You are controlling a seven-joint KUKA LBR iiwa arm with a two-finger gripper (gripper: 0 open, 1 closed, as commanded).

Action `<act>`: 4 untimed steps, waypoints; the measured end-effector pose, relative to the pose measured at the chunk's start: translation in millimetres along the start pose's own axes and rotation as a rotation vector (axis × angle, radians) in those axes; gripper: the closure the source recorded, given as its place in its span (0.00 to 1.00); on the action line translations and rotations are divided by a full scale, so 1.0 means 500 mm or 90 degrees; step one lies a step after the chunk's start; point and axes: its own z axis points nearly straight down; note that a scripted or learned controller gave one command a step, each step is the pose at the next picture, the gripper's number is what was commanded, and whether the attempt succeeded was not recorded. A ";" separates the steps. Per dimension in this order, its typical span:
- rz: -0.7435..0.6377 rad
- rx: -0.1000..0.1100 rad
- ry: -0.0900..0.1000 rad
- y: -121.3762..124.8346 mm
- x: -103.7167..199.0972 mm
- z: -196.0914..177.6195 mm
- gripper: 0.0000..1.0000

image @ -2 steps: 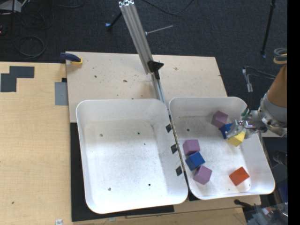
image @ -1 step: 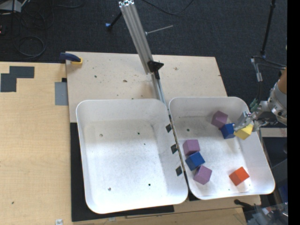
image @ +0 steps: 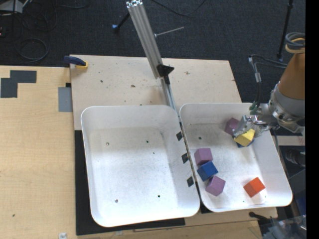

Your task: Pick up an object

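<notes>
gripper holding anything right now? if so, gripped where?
Looks like the yellow block, pinched at its upper end by the gripper, over the right bin beside a purple block. The contact is small in frame, so not certain.

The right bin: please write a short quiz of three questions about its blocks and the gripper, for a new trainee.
1. True or false: the blue block lies between two purple blocks.
2. Which block lies nearest the right bin's front right corner? A) orange block B) yellow block C) blue block
3. Fill in: the gripper is at the ____ block.

Key
1. True: one purple block lies just behind it and another just in front.
2. A.
3. Yellow; a third purple block lies beside it. Whether the yellow block is gripped is not clear.
</notes>
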 end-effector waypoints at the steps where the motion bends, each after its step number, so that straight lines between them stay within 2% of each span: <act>1: 0.001 0.000 0.000 0.015 0.099 -0.013 1.00; 2: 0.001 0.001 0.000 0.039 0.207 -0.006 1.00; 4: 0.001 0.001 -0.001 0.056 0.443 0.001 1.00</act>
